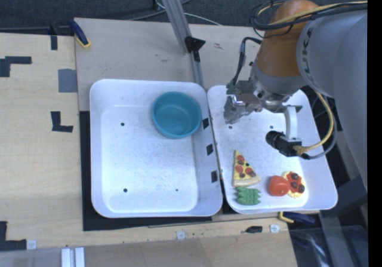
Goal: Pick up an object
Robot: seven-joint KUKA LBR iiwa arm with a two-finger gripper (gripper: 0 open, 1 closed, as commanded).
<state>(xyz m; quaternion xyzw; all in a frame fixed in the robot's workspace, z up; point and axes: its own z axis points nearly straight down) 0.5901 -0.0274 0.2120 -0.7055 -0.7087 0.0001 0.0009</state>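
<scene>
Nothing is being carried yet, as far as the view is showing: the grey arm with the orange band is reaching in from the right and the two-finger gripper (pixel 234 111) is hanging over the upper left part of the right-hand shallow white bin (pixel 317 200), above bare floor, with no object between its parts. Whether the jaws are spread or pressed together I cannot tell, since the wrist is covering them from above. So the pick is looking like it is at its start, with the approach, the closing and the lift all left to do. The likely candidates are lying in the lower part of that same bin, well apart from the gripper: a flat toy pizza slice with red toppings (pixel 243 169), a small green bumpy toy vegetable (pixel 248 196) just below it and seemingly touching it, and a red tomato-like toy sitting beside a yellow piece with dark spots (pixel 285 184) near the bin's lower right corner. The pizza slice is lying with its long axis running roughly up and down the picture, its narrow tip pointing toward the gripper and its wide crust end facing the green toy. A round blue plastic bowl (pixel 176 114) is sitting upright in the top right corner of the left-hand shallow white bin (pixel 119 200) on the desk.
</scene>
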